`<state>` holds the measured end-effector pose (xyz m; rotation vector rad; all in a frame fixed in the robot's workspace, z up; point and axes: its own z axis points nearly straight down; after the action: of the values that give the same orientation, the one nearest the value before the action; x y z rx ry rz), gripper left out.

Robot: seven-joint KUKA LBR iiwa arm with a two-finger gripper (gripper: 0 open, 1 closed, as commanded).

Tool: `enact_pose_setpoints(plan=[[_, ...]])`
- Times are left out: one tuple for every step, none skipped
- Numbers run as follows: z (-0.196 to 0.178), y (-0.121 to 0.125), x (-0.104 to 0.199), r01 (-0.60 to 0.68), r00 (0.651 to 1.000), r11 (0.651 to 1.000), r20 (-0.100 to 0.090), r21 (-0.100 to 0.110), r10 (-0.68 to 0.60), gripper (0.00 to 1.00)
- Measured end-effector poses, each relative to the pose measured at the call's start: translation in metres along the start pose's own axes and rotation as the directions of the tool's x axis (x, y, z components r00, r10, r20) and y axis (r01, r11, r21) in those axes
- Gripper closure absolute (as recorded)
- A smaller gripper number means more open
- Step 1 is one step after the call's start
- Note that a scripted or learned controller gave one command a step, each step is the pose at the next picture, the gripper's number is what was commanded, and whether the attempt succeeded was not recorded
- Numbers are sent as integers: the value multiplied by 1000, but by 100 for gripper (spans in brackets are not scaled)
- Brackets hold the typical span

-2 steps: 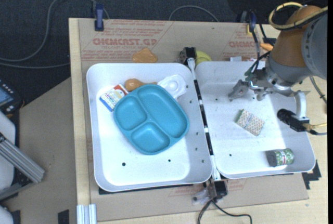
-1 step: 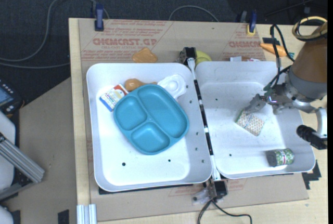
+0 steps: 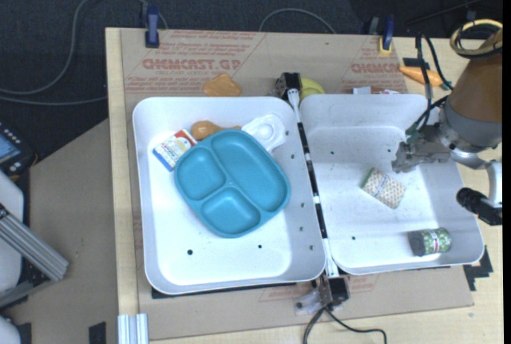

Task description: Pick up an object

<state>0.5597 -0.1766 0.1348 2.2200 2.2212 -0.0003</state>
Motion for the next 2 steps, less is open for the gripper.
enact_pose_setpoints(plan=[[0, 0, 0, 0, 1000, 1000, 0, 1, 0, 0], [46, 11, 48, 1, 1000, 1000, -2, 3, -1, 0]])
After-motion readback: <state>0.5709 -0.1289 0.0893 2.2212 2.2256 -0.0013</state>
